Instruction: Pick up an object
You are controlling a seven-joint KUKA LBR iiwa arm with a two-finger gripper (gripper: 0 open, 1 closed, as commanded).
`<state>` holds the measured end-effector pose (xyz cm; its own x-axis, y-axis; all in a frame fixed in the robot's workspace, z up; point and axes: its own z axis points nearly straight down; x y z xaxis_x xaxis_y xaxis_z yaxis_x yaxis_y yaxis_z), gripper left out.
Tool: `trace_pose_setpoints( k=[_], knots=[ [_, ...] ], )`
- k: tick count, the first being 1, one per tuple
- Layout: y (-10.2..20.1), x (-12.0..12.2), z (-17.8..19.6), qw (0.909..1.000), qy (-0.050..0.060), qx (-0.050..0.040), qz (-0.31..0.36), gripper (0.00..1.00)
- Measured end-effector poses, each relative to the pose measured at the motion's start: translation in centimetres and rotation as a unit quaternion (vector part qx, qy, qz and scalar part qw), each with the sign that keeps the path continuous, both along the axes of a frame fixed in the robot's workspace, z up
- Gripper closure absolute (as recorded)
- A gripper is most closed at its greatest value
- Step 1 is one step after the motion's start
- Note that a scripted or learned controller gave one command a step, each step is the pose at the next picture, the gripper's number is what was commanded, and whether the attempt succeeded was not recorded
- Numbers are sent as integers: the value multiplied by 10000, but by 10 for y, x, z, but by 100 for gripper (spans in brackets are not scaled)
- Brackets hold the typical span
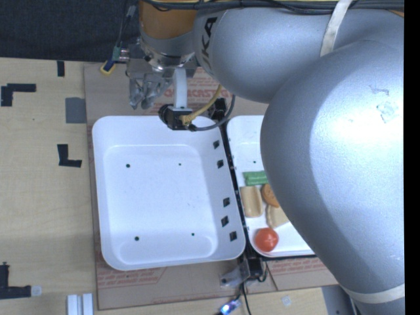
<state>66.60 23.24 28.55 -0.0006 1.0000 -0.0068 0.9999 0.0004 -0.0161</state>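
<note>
My gripper (142,100) hangs above the far edge of the left bin (105,176), over the cardboard behind it. Nothing shows between its grey fingers. In the right bin (244,131) lie a red tomato-like ball (266,239), a tan bread-like piece (251,201), a small orange-brown round thing (270,194) and a green-labelled item (254,177). The big grey arm covers most of the right bin.
Both bins sit on a cardboard sheet (92,97) on the bench. Black clips (227,205) line the divide between the bins. Black tape marks (65,156) lie on the bench at the left.
</note>
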Motion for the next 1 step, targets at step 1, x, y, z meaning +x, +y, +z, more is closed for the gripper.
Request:
trace_pose_setpoints(
  k=[1],
  knots=[
    [1,3,118,9999,-127,54,10,100]
  ],
)
